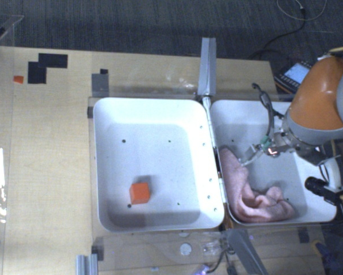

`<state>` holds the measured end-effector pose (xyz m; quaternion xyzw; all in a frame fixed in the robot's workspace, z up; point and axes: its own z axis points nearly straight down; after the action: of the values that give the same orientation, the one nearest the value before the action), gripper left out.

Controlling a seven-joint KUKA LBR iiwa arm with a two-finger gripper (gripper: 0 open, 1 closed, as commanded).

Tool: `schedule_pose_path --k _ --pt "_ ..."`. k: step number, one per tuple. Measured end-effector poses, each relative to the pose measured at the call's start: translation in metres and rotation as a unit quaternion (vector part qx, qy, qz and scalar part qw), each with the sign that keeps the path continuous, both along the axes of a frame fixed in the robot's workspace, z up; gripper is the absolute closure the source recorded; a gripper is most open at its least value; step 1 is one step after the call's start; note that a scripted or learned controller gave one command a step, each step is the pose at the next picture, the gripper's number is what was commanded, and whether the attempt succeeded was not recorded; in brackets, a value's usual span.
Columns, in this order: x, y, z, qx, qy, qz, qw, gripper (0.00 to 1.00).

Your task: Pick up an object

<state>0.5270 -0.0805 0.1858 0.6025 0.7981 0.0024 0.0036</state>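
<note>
I have the gripper [262,149] over the right bin [315,211]; I cannot tell how it is set. The pink cloth [253,196] lies crumpled just below and left of it, its upper end near the tip. An orange block [140,193] sits far left, in the left bin [154,116].

The two bins, the left bin [160,119] and the right bin [240,125], look like smooth white plastic with a slight sheen. The pink towel [253,196] is soft, matt, crumpled cloth. The orange block [140,193] appears matt. The bench [45,171] has a pale wood-grain finish. The arm's orange band [318,93] is glossy.
</note>
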Motion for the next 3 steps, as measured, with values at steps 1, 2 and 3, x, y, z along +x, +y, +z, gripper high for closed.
schedule_pose_path --k 1,2,3 --pt "-0.025 -0.019 -0.094 -0.0003 -0.006 0.014 0.9999 0.00" --pt "-0.031 0.001 -0.001 0.0002 0.001 -0.041 0.9992 0.00" --pt "-0.039 -0.007 -0.061 0.0002 0.003 0.020 0.9998 0.00"
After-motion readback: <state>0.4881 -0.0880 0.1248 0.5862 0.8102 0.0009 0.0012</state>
